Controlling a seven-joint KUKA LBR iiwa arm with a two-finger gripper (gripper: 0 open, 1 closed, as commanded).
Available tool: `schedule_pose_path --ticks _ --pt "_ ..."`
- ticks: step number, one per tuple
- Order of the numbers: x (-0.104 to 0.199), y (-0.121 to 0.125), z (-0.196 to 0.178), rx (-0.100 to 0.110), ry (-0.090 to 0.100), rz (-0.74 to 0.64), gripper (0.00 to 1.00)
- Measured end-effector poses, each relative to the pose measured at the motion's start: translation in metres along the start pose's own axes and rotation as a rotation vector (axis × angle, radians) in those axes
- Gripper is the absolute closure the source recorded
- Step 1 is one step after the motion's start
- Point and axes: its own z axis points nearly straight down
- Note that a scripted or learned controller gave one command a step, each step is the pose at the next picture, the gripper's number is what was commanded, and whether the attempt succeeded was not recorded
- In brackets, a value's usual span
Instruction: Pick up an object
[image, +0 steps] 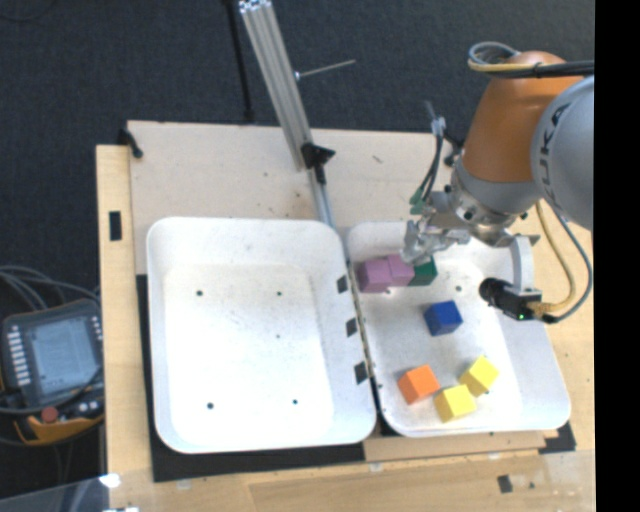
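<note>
End effector (424, 243) over right bin (535, 385), just above purple block (384, 273); finger state unreadable.

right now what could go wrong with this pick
The end effector sits right above the purple block and the green block, which lie side by side, so it may nudge one while closing on the other. The purple block also lies near the right bin's inner wall, leaving little room.
</note>
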Motion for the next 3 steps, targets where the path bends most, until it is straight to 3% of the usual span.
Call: schedule_pose_path --ticks 1,3 --pt "0.045 -0.013 -0.008 0.001 0.000 0.000 1.00" --pt "0.143 -0.054 0.012 0.003 -0.001 0.000 1.00"
